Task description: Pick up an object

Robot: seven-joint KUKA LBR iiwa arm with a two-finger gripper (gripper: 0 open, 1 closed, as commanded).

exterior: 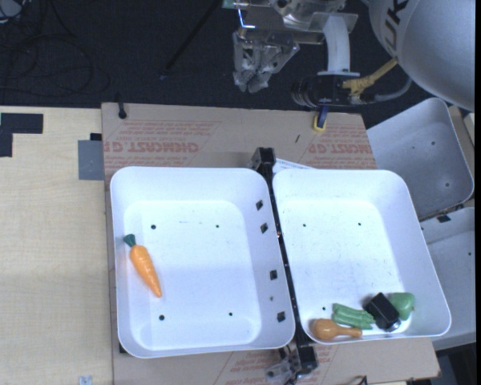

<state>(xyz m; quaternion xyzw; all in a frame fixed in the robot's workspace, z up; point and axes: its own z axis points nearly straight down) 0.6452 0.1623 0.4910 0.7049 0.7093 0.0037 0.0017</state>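
End effector (255, 66) parked high beyond the far edge of the table, above dark floor, carrying nothing; cannot tell its state against the clutter. Probably a retracted pose between tries.

Carrot (145, 269) alone in the left bin (248, 184), lying aslant near the left wall, toward the near corner. Open floor on three sides; wall side tight for a finger.

Crowded in the near right corner of the right bin (337, 181): green pod (353, 316), black block (382, 310), green piece (402, 301), tan pear-like shape (333, 330), touching or nearly so, hard against the rim. Poor clearance there.

Easier pick, by judgement: carrot, approached from the bin's middle.
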